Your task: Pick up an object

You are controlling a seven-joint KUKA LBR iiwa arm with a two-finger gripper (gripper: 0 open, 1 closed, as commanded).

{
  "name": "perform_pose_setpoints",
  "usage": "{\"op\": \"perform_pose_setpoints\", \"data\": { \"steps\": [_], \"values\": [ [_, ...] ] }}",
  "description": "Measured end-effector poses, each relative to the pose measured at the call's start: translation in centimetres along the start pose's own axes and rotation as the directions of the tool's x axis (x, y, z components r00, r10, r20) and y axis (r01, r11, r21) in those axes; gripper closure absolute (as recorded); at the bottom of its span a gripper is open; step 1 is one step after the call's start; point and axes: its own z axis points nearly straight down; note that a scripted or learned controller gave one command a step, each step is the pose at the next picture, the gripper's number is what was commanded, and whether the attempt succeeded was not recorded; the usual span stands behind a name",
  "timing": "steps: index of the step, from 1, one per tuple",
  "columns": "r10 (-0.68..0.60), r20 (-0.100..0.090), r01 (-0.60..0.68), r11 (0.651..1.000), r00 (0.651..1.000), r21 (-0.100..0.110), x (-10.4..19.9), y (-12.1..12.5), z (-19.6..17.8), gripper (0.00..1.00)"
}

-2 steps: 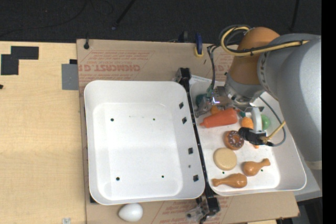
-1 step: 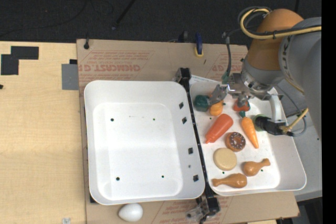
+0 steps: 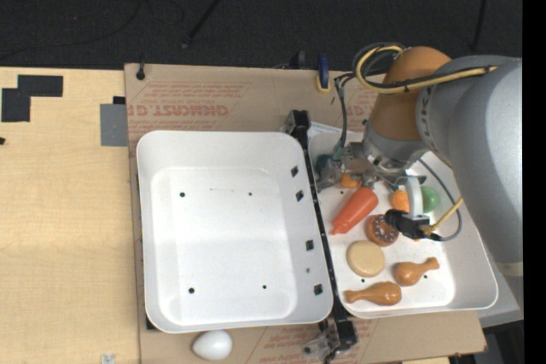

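Claw point(image 3: 363, 170) low over right bin point(image 3: 478, 290), beside carrot point(image 3: 353, 210) (likely target, being nearest). Claw state: cannot tell, wrist blocks view. Drumsticks point(image 3: 375, 295), cookie point(image 3: 366, 258) near front wall, untouched. Left bin point(image 3: 153, 183) alongside.

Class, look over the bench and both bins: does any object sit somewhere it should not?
Yes. A white egg lies on the cardboard outside the left bin, by its near edge. The other toys, such as the carrot, lie in the right bin.

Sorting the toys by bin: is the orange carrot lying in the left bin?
No, the carrot lies in the right bin.
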Motion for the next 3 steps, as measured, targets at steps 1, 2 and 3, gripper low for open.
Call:
{"op": "perform_pose_setpoints", "data": {
  "steps": [1, 2, 3],
  "values": [
    [0.001, 0.0, -0.001, 1.0, 1.0, 0.0, -0.1, -4.9, -0.4, 0.0],
    [0.005, 0.0, -0.005, 1.0, 1.0, -0.007, -0.2, -4.6, -1.6, 1.0],
    [-0.008, -0.002, 0.008, 1.0, 1.0, -0.015, 7.1, -2.1, -11.0, 1.0]
  ]
}}
